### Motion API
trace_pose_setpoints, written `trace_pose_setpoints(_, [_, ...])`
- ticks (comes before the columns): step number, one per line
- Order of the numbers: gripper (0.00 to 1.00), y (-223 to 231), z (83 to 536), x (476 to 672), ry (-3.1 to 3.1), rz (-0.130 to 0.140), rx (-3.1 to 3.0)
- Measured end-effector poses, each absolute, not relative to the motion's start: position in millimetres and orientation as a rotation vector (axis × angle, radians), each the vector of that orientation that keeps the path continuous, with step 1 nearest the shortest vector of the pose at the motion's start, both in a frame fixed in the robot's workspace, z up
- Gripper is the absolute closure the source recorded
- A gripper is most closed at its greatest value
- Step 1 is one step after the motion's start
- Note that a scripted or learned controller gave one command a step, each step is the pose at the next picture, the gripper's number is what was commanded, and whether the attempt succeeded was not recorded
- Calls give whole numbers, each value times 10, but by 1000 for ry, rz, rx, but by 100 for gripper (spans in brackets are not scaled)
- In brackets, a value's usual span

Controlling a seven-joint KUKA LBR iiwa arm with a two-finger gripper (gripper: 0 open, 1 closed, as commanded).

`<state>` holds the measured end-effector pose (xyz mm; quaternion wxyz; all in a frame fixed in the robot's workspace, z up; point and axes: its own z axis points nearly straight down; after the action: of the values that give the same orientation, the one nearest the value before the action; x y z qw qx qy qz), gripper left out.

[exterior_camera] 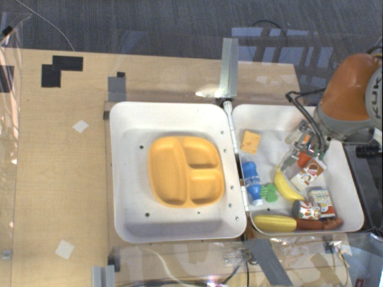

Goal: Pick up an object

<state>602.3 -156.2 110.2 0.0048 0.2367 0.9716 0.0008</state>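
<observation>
The right bin (353,187) holds several toy foods. An orange cheese wedge (251,142) lies at its back left. Along the left wall lies a blue bottle (251,179), with a small green piece (270,192) beside it. A banana (286,186) is in the middle, and a yellow corn cob (275,222) and a brown sausage (318,223) lie along the front wall. Two small printed cartons (311,171) (317,202) sit on the right. My gripper (299,150) hangs low over the bin's middle right, just above the banana and the upper carton.
The left bin (128,160) holds a yellow divided plate (185,170). A metal post (229,70) stands behind the seam between the bins. The orange-banded arm (350,94) leans in over the right bin's back right corner.
</observation>
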Motion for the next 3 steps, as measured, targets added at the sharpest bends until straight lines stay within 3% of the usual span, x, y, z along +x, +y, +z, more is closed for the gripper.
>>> trace_pose_setpoints(1, [0, -2060, 967, 5909, 2983, 1, 953])
trace_pose_setpoints(2, [0, -1643, 877, 6410, 2839, 7, 1323])
trace_pose_setpoints(3, [0, -1204, 874, 6531, 2608, 7, 1739])
